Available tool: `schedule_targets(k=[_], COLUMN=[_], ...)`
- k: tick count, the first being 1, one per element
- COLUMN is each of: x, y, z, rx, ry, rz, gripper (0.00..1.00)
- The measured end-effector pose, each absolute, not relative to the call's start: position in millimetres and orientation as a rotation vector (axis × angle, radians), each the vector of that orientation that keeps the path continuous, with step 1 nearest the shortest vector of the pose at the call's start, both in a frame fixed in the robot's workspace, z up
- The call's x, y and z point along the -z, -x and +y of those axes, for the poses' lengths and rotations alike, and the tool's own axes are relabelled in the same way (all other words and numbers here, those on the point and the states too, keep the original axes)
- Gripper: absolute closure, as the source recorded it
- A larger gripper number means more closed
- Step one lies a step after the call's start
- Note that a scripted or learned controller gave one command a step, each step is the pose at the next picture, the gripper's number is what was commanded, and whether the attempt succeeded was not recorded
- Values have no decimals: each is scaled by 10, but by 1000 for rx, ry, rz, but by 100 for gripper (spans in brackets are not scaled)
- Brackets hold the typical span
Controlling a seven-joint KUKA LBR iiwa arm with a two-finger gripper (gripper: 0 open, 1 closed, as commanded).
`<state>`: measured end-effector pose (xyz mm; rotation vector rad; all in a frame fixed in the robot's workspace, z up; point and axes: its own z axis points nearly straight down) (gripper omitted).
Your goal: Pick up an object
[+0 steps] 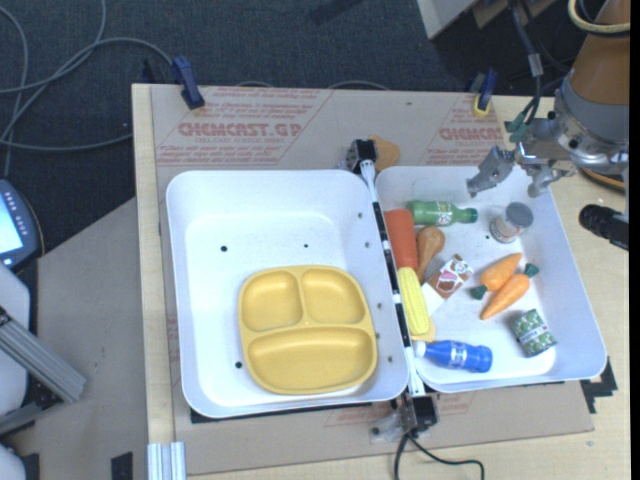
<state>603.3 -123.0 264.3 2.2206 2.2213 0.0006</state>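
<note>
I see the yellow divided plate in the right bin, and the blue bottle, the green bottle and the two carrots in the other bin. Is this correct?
Not quite. The camera view shows the yellow divided plate in the left bin, not the right one. The blue bottle, the green bottle and the two carrots lie in the right bin, so plate and food are in separate bins, as you said.

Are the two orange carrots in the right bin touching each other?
Touching. The camera view shows the upper carrot lying directly against the lower carrot, no white bin floor between them.
</note>
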Motion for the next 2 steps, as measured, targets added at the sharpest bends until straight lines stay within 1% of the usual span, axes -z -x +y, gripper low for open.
schedule_targets(k=[1,2], x=[-1635,-1092], y=[-6387,-6523], z=[-1033,-1004], rx=[5,-7], ry=[-2222,-2216], rz=[2229,2213], gripper=[0,0])
